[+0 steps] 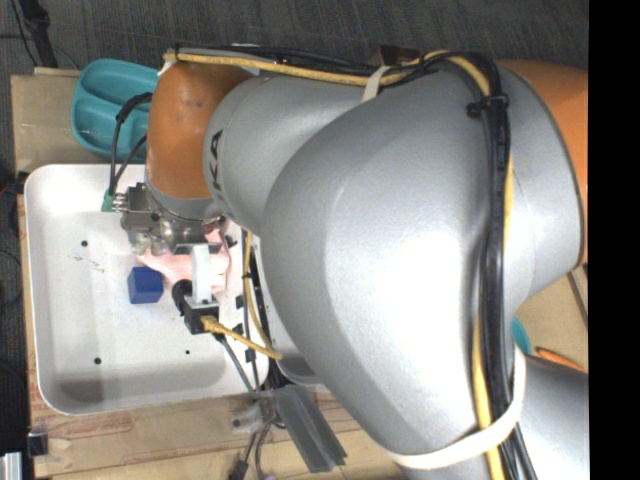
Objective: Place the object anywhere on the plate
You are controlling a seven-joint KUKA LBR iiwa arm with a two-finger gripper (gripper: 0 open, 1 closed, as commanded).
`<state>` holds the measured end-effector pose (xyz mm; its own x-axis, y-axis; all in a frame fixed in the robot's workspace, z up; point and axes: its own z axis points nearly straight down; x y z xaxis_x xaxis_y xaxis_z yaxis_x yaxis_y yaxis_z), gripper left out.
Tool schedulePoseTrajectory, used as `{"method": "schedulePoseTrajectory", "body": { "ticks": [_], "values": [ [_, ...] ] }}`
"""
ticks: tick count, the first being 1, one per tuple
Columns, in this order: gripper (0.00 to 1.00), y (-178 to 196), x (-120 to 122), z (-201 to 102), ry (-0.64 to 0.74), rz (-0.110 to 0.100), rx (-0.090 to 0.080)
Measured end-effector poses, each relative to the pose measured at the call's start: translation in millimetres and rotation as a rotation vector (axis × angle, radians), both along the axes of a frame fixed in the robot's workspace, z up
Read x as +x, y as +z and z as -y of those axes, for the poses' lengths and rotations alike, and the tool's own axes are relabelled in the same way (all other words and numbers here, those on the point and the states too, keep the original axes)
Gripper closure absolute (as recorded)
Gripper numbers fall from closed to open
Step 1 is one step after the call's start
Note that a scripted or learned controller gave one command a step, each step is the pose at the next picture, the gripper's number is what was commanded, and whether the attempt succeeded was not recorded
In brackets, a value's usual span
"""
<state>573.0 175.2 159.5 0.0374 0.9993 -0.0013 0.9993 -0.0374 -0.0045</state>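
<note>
Gripper (178, 236) low over the pink plate (165, 264) in the left bin (60, 268)

From the camera above, the big grey arm (400, 248) covers most of the bench, and I cannot tell how the hand is set. A small blue block (146, 286) (likely the object) sits on the white floor, touching the plate's edge or just beside it, I cannot tell which. It looks like the job is not done: the block must go on the pink plate
</note>
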Motion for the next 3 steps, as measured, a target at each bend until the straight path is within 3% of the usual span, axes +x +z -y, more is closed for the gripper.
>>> {"method": "schedulePoseTrajectory", "body": {
  "ticks": [1, 2, 3],
  "values": [
    [1.00, 4, -2, -7, 0.378, -0.002, 0.001],
    [1.00, 46, -17, -26, 0.388, 0.002, 0.001],
    [1.00, 54, 51, -21, 0.547, 0.002, 0.002]
  ]
}}
